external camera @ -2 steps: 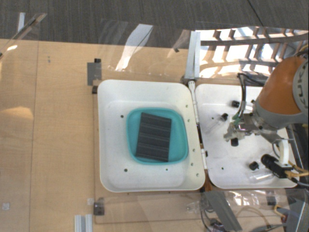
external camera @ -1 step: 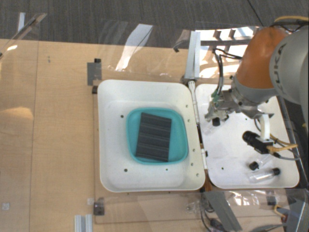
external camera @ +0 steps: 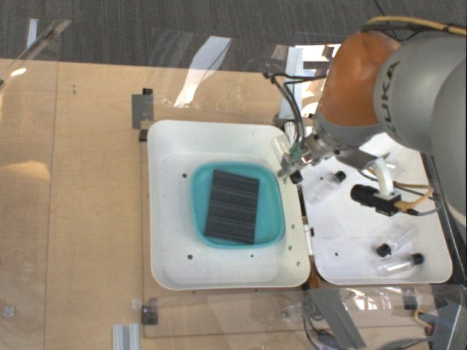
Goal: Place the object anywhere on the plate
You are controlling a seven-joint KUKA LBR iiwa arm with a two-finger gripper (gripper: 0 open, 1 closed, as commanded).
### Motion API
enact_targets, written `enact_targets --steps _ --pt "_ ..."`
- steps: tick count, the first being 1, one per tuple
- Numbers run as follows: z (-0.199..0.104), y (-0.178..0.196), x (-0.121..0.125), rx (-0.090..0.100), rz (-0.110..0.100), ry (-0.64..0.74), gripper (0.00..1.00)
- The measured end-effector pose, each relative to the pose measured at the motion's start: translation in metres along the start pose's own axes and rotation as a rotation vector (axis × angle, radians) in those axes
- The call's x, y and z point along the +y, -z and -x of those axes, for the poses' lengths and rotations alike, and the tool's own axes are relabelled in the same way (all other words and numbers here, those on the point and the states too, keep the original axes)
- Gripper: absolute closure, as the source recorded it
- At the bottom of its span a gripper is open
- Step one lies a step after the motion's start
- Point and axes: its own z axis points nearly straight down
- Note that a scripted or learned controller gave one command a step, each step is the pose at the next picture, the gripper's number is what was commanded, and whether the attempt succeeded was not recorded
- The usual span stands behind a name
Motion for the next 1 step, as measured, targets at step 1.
enact_targets --steps 1 --pt "0.0002 0.0001 0.0000 0.000 0.000 0.000 0.00"
